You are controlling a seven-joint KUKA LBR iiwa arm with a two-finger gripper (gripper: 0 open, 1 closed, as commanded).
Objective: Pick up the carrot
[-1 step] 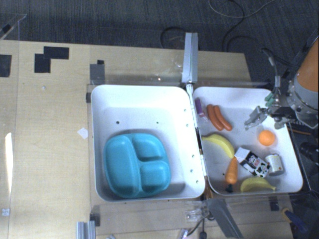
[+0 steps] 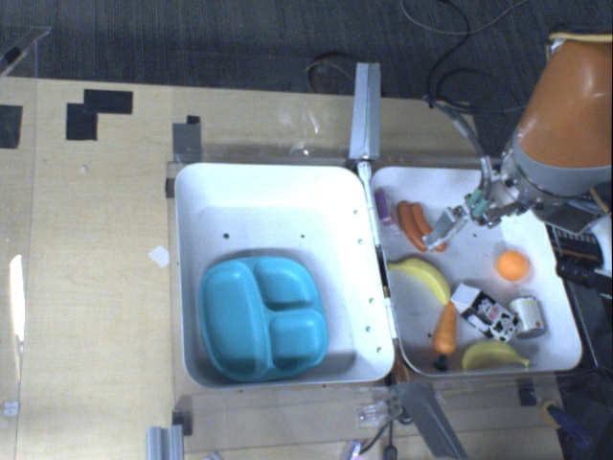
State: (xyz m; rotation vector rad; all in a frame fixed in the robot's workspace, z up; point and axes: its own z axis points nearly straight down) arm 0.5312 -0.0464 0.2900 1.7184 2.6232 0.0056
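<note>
Arm is cut off by the frame's right edge and its orange band hides the wrist, while the small black-and-white object beside the metal can is too blurry to name. Gripper sits low over the right bin, its tip right at the sausages at about 10 o'clock in that bin; whether the jaws are open or closed, cannot tell. Carrot lies at 6 o'clock in that bin, well apart from the gripper, between two bananas, and the blue tray fills the left bin.
</note>
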